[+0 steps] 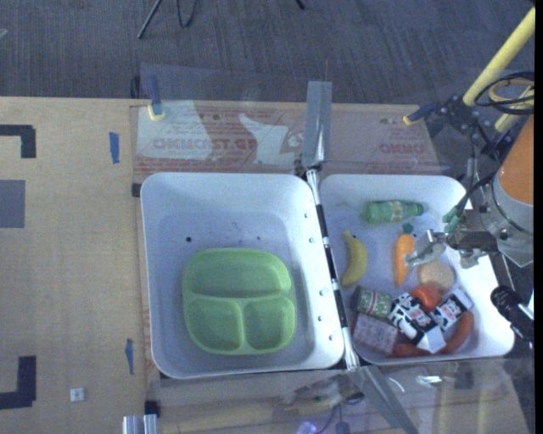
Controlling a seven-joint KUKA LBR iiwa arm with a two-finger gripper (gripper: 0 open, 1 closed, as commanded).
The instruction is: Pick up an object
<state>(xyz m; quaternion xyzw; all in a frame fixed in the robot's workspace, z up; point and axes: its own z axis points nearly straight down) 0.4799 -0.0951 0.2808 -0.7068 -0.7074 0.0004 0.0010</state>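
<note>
Left bin [161,220]: green tray [239,300]; right bin [356,191]: banana [354,258], carrot [402,258], bottle [393,211]; gripper [431,246] state unclear

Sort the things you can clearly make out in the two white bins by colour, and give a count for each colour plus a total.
Green: 2, the divided plate and the bottle
Yellow: 1, the banana
Orange: 1, the carrot
Total: 4
The jumbled pile at the right bin's near end is too cluttered to sort.

Looks like a robotics lab to me: light wooden tabletop [68,254] marked with blue tape strips [114,147], two shallow white plastic bins [161,203], grey carpet floor [339,42], black tripod legs [165,15], loose cables [509,89].
</note>
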